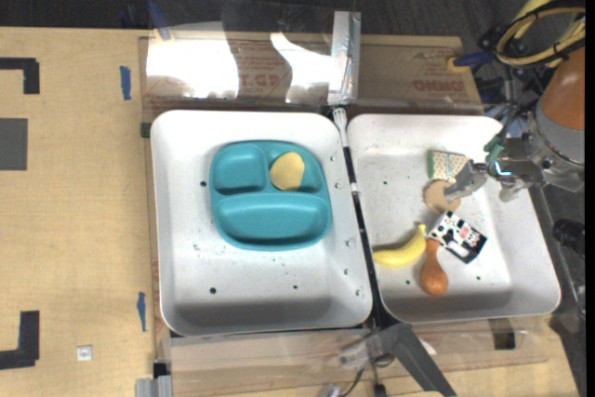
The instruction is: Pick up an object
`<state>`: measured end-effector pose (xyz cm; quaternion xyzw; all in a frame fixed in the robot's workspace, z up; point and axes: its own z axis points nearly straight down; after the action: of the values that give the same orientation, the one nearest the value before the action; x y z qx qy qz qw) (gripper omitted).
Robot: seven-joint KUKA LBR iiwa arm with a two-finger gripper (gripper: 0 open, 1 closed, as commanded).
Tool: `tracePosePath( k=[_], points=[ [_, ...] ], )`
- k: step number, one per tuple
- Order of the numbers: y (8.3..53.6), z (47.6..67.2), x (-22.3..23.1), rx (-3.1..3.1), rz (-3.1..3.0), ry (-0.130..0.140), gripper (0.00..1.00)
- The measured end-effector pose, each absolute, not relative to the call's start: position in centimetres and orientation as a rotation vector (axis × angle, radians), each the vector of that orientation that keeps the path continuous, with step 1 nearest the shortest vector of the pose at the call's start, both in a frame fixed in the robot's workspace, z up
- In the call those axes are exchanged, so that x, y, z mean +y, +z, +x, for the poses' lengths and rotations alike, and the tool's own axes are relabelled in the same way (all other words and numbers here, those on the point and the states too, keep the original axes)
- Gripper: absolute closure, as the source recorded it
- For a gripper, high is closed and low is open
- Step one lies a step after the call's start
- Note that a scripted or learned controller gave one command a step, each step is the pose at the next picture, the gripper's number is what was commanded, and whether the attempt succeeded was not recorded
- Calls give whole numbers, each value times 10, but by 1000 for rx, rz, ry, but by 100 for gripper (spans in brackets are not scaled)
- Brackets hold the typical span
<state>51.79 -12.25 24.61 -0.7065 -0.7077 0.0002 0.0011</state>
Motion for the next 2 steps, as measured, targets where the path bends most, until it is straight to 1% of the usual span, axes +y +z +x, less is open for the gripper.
tracePosePath(
  k=[1, 2],
  points=[
    [110, 477, -101, -2278, -2154, 6, 0],
    [187, 494, -87, -2284, -2163, -6, 0]
  ],
)
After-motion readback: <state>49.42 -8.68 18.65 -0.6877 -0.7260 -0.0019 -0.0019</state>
